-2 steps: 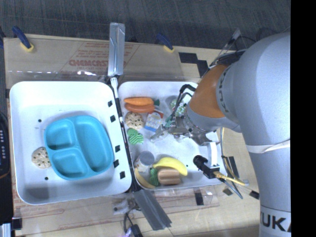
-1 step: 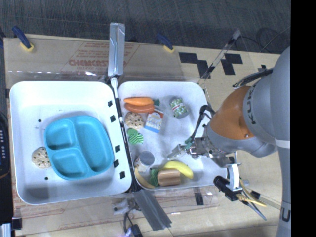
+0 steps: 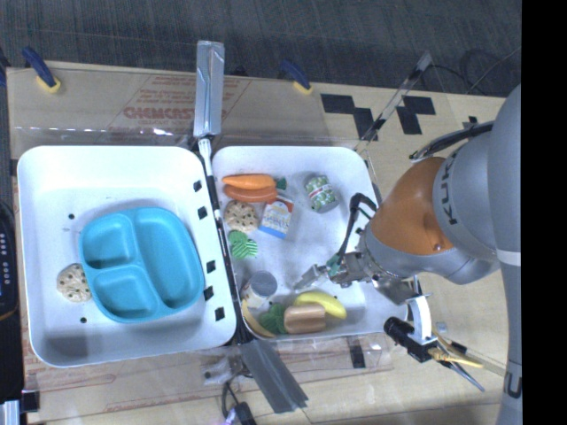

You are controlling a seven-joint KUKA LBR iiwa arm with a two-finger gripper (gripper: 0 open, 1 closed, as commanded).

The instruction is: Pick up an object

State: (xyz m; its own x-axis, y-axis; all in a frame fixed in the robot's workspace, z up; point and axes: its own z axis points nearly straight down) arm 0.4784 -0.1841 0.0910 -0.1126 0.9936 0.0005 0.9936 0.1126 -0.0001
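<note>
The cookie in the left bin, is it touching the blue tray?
Cannot tell. In the camera view the cookie lies right against the left edge of the blue tray, with no clear gap, yet no plain contact either.

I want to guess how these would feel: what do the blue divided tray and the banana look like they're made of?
The blue divided tray looks like moulded plastic, judging by its uniform colour, rounded compartments and soft sheen. The banana is probably a plastic toy: its yellow is very even and smooth, though the view is too coarse to be sure.
</note>
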